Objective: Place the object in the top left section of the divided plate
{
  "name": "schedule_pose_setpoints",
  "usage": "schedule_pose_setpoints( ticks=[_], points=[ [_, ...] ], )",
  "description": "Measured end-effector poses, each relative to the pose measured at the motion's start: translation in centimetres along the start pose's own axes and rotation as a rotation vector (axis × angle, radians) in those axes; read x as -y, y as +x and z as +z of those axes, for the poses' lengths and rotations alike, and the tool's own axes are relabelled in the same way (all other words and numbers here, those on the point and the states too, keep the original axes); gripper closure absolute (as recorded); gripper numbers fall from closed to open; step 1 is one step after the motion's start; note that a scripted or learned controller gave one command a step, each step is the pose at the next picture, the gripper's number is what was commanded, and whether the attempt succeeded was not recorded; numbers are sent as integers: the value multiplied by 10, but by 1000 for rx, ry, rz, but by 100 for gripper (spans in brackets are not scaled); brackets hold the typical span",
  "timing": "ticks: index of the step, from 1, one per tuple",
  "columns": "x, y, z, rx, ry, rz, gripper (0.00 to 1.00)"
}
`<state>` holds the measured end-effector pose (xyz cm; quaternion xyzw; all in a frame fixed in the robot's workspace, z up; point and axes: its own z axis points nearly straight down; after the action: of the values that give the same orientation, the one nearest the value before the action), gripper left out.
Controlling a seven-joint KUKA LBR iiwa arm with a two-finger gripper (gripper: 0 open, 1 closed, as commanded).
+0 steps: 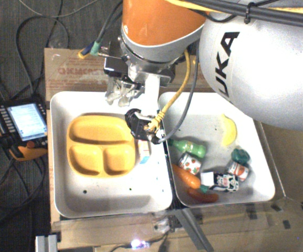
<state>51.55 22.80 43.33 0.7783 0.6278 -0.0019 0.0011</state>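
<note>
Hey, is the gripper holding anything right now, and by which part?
Cannot tell. The gripper sits at the left bin's far rim, beyond the divided plate, too blurred to show a hold.

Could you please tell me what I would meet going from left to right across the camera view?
In order: handheld screen → yellow divided plate → green bottle → yellow fruit slice. The other items in the right bin overlap too much to order.

Arm (162,25) overhangs the divided plate (88,129), upper right — left sections and front of the left bin (109,194) lie open
</note>
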Motion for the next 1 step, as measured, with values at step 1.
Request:
schedule_pose_setpoints(
  ticks=[1],
  points=[
    [27,-28,143,0,4,366,100]
  ],
)
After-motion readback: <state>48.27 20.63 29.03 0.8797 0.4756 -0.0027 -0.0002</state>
